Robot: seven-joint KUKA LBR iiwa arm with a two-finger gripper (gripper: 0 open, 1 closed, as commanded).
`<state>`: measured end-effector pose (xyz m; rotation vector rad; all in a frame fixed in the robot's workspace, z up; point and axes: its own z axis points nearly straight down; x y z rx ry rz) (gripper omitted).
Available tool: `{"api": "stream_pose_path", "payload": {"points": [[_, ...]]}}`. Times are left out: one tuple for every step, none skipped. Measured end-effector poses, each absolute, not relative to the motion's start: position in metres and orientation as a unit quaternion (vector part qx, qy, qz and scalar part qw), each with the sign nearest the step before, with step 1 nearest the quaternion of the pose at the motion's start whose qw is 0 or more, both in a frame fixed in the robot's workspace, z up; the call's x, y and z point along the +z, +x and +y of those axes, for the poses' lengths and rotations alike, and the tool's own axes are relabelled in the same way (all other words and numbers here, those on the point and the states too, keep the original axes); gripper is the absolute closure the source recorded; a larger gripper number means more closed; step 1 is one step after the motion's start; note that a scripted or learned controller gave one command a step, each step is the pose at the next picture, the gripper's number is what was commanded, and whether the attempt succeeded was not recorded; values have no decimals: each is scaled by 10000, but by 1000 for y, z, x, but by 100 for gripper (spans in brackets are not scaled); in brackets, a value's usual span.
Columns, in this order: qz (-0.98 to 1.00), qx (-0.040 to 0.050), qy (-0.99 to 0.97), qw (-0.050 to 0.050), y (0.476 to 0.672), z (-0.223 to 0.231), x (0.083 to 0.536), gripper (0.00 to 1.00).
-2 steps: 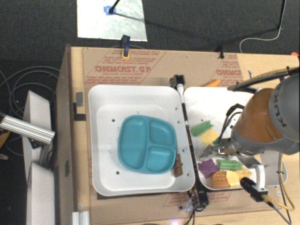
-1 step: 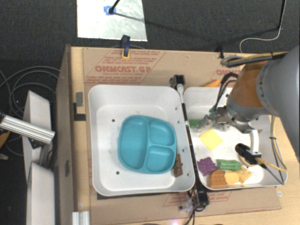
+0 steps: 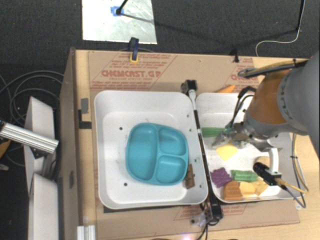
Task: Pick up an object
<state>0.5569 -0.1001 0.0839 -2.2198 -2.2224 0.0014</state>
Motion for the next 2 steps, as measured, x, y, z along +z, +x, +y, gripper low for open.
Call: {"api": "stream_pose_path", "payload": {"points": [[-7079, 2, -7063, 4, 550, -92, 84, 0], [-7099, -33, -7043, -44, 638, -87, 86, 0]]}}
